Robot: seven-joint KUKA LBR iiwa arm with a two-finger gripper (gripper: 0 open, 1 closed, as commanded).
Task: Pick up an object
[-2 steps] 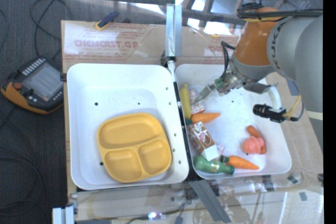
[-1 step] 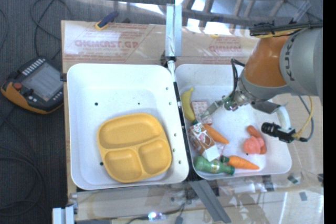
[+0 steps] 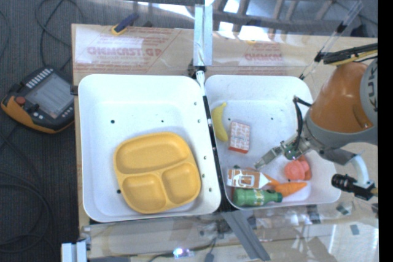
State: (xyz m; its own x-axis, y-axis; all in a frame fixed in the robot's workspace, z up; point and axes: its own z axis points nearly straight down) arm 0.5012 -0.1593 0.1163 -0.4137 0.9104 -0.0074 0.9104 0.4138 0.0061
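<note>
Both white bins (image 3: 141, 95) look like smooth, slightly glossy plastic. The yellow divided tray (image 3: 158, 170) left of the fingers (image 3: 288, 148) is matt plastic. The fingers look like bare metal. The floor (image 3: 37, 9) is rough grey carpet.

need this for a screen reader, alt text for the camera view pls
A grey-and-orange robot arm's gripper hovers in the right bin beside a red toy, carrot, green bottle and banana. The left bin holds a yellow divided tray.
</note>
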